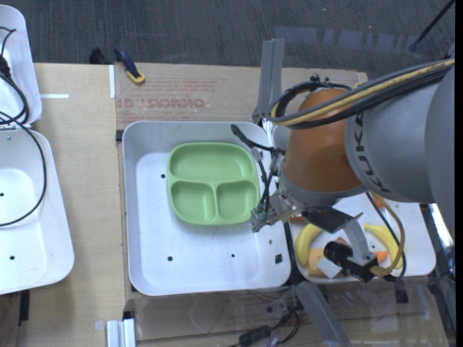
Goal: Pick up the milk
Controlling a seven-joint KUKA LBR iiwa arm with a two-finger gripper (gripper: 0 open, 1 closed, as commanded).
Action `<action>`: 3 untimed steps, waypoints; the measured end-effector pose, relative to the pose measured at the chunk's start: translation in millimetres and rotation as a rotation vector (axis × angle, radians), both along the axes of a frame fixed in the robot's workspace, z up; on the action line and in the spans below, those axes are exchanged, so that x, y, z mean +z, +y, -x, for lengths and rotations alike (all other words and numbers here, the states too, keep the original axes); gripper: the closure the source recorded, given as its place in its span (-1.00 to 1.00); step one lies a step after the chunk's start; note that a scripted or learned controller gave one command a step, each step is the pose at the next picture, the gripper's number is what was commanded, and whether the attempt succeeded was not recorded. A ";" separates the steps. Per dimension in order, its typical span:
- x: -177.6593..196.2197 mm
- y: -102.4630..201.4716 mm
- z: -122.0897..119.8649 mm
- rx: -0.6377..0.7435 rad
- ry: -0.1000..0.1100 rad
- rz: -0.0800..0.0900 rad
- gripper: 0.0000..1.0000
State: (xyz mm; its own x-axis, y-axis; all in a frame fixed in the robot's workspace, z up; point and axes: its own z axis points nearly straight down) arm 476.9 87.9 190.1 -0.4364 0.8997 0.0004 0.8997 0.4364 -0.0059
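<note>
Left, a green tray [213, 183] lies in 1 bin [145, 251]; right bin [423, 255] holds bananas [307, 241]; jaws' state unclear.

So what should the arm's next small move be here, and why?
Probably lift and shift right, toward the bin holding the bananas. The gripper sits low at the right edge of the green divided plate, the one thing lying in its bin. The things beside the bananas are half covered by the arm, so the milk more likely lies there.
</note>
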 end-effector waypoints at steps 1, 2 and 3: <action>59.5 -31.0 -1.8 -0.191 -0.005 0.001 1.00; 29.4 14.7 -0.1 -0.398 -0.001 0.002 1.00; 55.2 46.0 -0.4 -0.675 -0.003 0.005 1.00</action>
